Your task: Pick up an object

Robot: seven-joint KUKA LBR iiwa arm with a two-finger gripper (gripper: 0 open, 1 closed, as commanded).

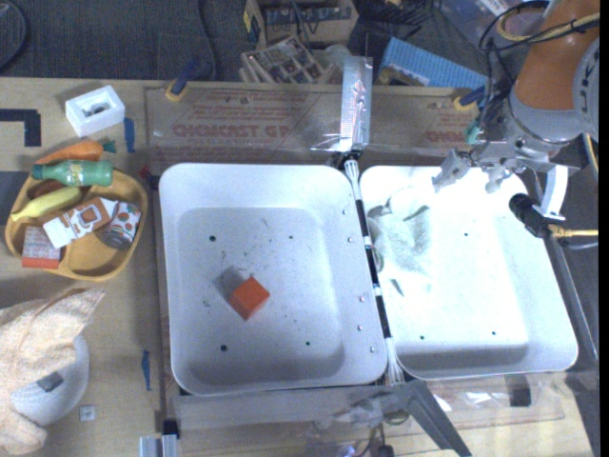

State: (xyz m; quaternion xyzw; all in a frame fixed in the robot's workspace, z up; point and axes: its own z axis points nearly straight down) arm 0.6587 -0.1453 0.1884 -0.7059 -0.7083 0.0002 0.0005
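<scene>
Orange block (251, 297) sits mid-floor in left bin (190, 184), walls well apart.

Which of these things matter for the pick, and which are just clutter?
For the job:
- orange block, in the left bin
- pincer, above the right bin

Lying about:
- yellow bowl of toy food
- green bottle
- small white box
- crumpled cloth
</scene>
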